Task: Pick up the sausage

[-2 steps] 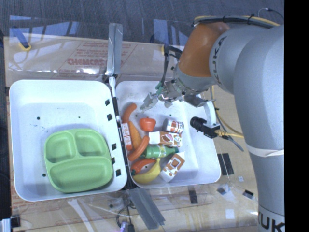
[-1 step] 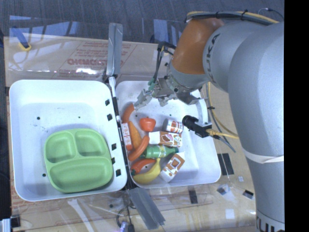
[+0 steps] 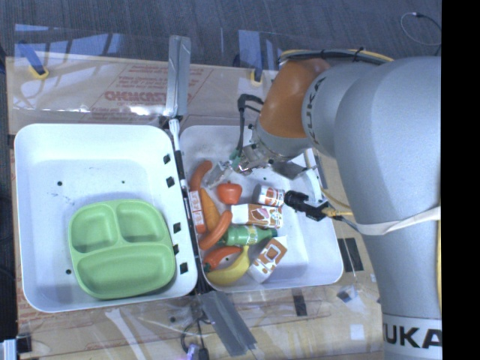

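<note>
The right bin [image 3: 319, 265] holds a pile of toy food. A reddish-orange sausage [image 3: 215, 232] lies at a slant in the pile's left part, under an orange carrot [image 3: 210, 210] and next to a green bottle [image 3: 247, 235]. A second brownish sausage-like piece [image 3: 199, 175] lies against the bin's left wall, further back. My gripper [image 3: 231, 166] hangs low over the back of the pile, just right of that brownish piece and just behind a red tomato [image 3: 229, 193]. Nothing shows as held in it. The arm's grey body covers the bin's right rear.
Small cartons [image 3: 257, 215] [image 3: 269, 256], a yellow banana [image 3: 229, 271] and a small can [image 3: 270, 196] crowd the pile. The left bin [image 3: 45, 156] holds a green divided plate [image 3: 120, 247]. A grey divider [image 3: 178, 81] stands between the bins.
</note>
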Controlling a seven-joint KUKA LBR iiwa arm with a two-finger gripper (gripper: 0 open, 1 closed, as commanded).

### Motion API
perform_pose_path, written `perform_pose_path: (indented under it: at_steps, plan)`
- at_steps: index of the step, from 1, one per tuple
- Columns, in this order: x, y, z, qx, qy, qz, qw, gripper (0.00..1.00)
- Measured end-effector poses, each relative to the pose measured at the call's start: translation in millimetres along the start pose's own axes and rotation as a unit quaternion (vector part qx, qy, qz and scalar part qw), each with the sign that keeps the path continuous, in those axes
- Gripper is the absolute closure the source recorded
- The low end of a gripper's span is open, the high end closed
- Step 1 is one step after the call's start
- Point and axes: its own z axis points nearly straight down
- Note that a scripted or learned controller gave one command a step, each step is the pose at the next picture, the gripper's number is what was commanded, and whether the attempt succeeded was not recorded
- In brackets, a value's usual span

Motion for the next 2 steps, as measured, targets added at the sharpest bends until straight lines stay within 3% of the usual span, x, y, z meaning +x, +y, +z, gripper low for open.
perform_pose_path:
  at_steps: [1,2]
  plan:
    - [0.2,1.0,-11.0,-0.001,0.0,-0.002,1.0,1.0]
    - [0.3,1.0,-11.0,-0.001,0.0,-0.002,1.0,0.0]
